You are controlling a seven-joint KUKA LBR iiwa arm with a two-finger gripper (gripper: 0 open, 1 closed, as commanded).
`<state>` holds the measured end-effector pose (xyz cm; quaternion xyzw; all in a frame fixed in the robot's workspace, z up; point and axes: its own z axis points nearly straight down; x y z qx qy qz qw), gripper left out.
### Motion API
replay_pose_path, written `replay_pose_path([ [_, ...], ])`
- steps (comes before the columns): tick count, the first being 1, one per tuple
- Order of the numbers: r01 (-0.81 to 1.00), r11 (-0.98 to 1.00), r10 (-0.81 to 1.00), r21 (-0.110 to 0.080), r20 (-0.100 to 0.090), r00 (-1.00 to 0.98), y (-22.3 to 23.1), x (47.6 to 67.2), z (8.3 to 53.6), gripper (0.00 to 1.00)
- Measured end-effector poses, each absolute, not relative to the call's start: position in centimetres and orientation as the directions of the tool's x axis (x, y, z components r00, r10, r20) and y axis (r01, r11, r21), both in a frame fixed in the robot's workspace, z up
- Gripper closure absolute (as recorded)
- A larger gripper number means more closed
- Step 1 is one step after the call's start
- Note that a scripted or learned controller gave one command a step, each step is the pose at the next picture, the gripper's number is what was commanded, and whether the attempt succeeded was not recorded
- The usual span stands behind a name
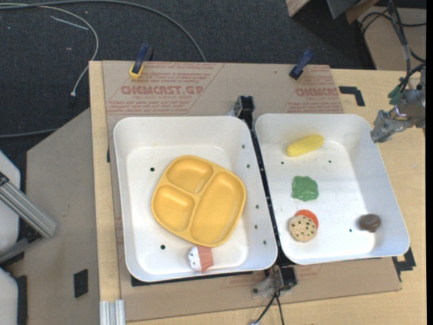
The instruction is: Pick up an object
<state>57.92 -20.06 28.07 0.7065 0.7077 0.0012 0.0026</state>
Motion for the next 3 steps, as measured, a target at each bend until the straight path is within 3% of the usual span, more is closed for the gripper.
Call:
replay_pose_path([
  [2, 1.000, 0.005, 1.000, 0.003, 0.000, -0.005, -9.8, 61.1, 28.1, 1.00],
  [3, 1.000, 0.005, 1.000, -0.003, 0.002, -0.005, -5.0, 61.1, 27.1, 1.00],
])
